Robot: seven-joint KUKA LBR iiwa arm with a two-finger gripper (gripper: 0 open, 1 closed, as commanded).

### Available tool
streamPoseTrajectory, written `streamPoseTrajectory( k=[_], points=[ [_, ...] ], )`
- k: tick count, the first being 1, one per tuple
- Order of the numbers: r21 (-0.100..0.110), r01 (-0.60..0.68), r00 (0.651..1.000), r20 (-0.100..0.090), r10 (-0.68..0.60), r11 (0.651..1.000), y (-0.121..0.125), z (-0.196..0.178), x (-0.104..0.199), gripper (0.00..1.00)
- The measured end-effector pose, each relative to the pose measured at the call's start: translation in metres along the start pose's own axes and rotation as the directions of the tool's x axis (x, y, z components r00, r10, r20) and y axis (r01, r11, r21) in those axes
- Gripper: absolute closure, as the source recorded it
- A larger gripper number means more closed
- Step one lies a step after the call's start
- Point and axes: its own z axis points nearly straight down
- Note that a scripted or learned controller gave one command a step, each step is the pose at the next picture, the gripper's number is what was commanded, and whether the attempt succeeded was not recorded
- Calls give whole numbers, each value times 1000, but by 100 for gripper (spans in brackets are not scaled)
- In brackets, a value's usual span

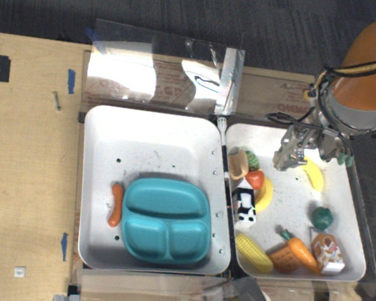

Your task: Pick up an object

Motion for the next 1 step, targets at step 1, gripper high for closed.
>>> streamPoseTrajectory(
  k=[1],
  points=[
    [4, 189, 982, 12, -189, 982, -19, -41, -39, 100]
  ],
)
